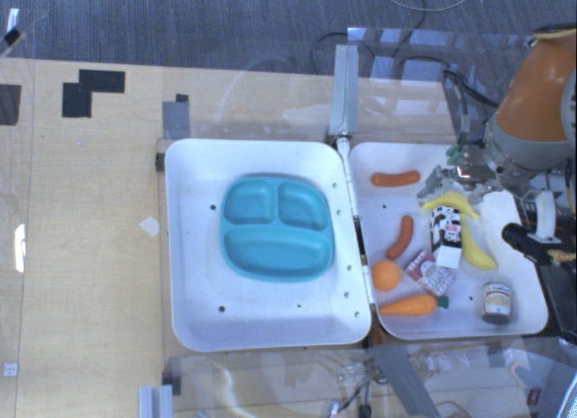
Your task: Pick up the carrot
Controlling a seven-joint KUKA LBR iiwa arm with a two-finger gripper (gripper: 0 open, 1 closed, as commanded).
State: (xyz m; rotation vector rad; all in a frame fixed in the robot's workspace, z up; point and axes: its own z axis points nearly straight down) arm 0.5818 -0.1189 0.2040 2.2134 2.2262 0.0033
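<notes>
The orange carrot (410, 306) lies flat near the front edge of the right bin (532, 322), its green end pointing right. My gripper (462, 180) hangs over the back of that bin, just above the yellow banana (471, 231), well behind the carrot. Its fingers look spread, with nothing between them. The carrot lies apart from the gripper and uncovered.
Around the carrot lie a small orange (386, 276), a pink wrapped packet (431, 270), a black-and-white carton (445, 229), a tin can (496, 301) and two sausages (401, 238). The left bin (194, 317) holds a blue divided plate (275, 229).
</notes>
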